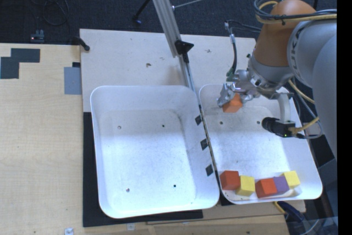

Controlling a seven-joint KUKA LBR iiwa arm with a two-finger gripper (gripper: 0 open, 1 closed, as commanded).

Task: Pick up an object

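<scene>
Bench (126, 63): pale board filling the middle of the frame, with a light wooden surface to its left and dark floor with cables along the top.

Arm (308, 47): grey body with an orange band, entering from the right of the frame and bending down toward the upper part of the right bin.

Left bin (102, 118): shallow white tray, centre-left of the frame, its right rim touching the neighbouring bin.

Right bin (258, 146): shallow white tray, centre-right, holding all the blocks.

Metal rail (165, 8): slanted grey bar running from the top centre down to the seam between the two bins.

Gripper (232, 100): at the upper left of the right bin, fingers clamped on the orange block (233, 103), which sits between them and appears raised off the bin floor.

Row of blocks, lower edge of the right bin, left to right: red block (230, 179), yellow block (246, 185), second red block (266, 187), purple block (281, 184), second yellow block (291, 178). Neighbours touch or nearly touch; all lie well apart from the gripper.
</scene>
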